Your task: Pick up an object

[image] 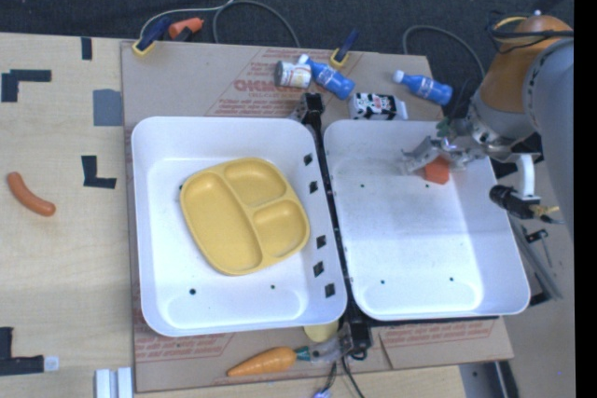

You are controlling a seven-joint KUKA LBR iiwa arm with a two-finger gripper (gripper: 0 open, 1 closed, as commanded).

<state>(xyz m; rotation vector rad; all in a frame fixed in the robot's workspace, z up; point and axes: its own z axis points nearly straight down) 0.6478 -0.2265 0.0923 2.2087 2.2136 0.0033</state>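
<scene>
A small orange-red block lies in the right white bin, near its back right part. My gripper hangs right over the block, reaching in from the right on the grey arm with its orange band. The gripper's metal parts cover the block's upper edge, and I cannot make out whether they touch it. A yellow divided plate rests in the left white bin.
Behind the bins lie two blue bottles, a white bottle and a black-and-white carton. A carrot lies in front of the bins, a sausage at the far left. Cables run along the back.
</scene>
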